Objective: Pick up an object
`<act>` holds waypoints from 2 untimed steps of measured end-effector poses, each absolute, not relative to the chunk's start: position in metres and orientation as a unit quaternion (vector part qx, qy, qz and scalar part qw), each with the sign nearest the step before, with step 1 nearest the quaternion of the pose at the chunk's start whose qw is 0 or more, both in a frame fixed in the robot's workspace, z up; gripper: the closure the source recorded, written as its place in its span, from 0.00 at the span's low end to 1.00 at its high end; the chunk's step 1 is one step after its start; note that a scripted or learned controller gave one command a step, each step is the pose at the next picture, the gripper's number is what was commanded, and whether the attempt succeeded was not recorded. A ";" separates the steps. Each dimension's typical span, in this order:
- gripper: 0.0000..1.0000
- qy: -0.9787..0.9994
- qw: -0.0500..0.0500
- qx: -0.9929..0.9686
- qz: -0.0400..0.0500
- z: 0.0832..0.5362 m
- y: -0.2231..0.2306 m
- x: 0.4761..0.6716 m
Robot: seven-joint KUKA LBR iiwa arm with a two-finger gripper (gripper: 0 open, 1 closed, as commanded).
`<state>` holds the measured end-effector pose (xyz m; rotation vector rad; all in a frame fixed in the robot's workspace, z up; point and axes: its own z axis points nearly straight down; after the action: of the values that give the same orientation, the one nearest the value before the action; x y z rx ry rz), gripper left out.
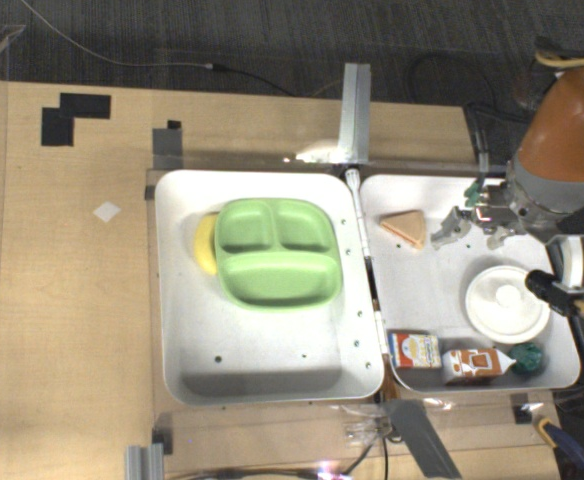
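- On the wooden surface [62,298], two shallow white bins sit side by side, touching along a shared middle edge
- Left bin [262,368]: holds a green divided tray [275,251], three compartments, lying flat in the upper half of the bin
- A yellow object [204,245] sticks out from under the tray's left edge; too little of it shows to say what it is
- Right bin [422,298]: holds five things
- Wedge-shaped sandwich piece [404,228], tan with a reddish edge, near the upper left corner of the right bin
- White round bowl [507,303] toward the right side, upright
- Small red-and-white carton [414,350] lying against the bin's lower wall
- Brown-and-white carton [477,365] lying just beside it to the right, also along the lower wall
- Small dark green item [528,357] at the lower right corner, touching the brown carton's end; shape unclear
- Arm enters from the right, orange band over the bin's upper right corner
- Jaws [450,226] hang over the upper part of the right bin, just right of the sandwich piece, nothing between them; cannot tell whether they are apart or together
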<state>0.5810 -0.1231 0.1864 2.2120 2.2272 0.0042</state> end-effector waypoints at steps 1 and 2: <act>0.00 0.760 0.003 0.650 0.002 0.087 -0.090 0.642; 0.00 0.755 0.003 0.656 0.002 0.087 -0.090 0.671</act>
<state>0.6708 -0.0899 0.0873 2.0564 2.3673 0.0070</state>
